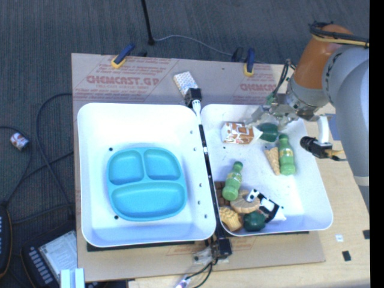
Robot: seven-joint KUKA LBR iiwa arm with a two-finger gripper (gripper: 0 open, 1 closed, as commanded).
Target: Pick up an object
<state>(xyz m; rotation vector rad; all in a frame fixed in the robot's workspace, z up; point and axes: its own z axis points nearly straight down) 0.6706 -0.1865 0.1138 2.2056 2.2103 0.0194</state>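
Two white bins sit on the counter [336,233]; the right bin [312,212] keeps the clutter within reach. Upper right, the gripper [273,120] hovers over a dark green object [270,132]; whether the jaws are spread is unclear.

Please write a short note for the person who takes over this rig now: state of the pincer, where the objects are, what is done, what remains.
Pincer: low over the far part of the right bin, above a dark green object; no object visibly held.
Right bin: snack packet, two green bottles, and a pile of toys at the near edge.
Left bin: blue divided tray.
Done: approach only.
Left: grasp an object and lift it.
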